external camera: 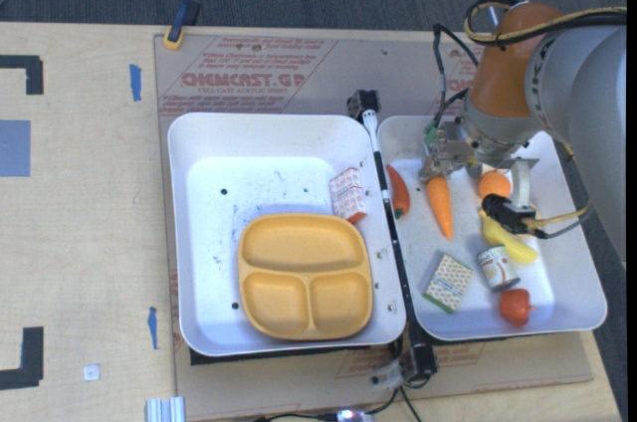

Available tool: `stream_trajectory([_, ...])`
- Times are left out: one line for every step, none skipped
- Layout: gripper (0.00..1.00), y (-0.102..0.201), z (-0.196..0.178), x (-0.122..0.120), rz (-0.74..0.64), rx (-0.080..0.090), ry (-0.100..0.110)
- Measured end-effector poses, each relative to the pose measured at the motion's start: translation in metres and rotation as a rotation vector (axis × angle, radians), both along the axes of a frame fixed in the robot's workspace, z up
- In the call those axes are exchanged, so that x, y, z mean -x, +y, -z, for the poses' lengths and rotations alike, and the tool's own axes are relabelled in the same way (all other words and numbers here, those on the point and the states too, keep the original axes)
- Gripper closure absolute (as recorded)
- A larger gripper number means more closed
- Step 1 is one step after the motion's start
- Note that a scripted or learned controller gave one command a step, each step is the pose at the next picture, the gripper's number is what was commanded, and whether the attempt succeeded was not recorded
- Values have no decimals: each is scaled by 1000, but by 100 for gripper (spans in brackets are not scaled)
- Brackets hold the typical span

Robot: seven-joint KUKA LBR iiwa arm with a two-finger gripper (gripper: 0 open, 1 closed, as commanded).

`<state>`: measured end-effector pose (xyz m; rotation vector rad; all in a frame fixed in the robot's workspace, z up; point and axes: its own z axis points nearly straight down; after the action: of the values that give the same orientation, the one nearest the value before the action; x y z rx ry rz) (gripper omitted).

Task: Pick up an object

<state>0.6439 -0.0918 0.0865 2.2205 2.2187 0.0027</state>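
The right bin [582, 296] holds an orange carrot [440, 206] near its middle, pointing toward the front. My gripper [438, 163] hangs low over the carrot's far, thick end, right at or touching it; the wrist hides the contact. A red pepper [398, 192] leans on the bin's left wall. To the carrot's right lie an orange fruit [495, 184] and a yellow banana [509, 238]. A small can [493, 267], a red tomato [515, 307] and a green-and-white packet [449, 282] sit nearer the front.
The left bin [199, 211] holds a yellow divided plate [304, 273] and a small red-and-white packet [348, 194] by its right wall. A black clamp [364, 103] sits at the back of the divider between the bins. Cables loop off the arm over the right bin.
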Motion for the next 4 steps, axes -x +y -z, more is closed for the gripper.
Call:
stream_trajectory([100, -1, 0, -18, -2, 0, -1])
stream_trajectory([100, 0, 1, -24, -2, 0, -1])
stream_trajectory([100, 0, 0, -24, -2, 1, -1])
stream_trajectory([100, -1, 1, -24, -2, 0, -1])
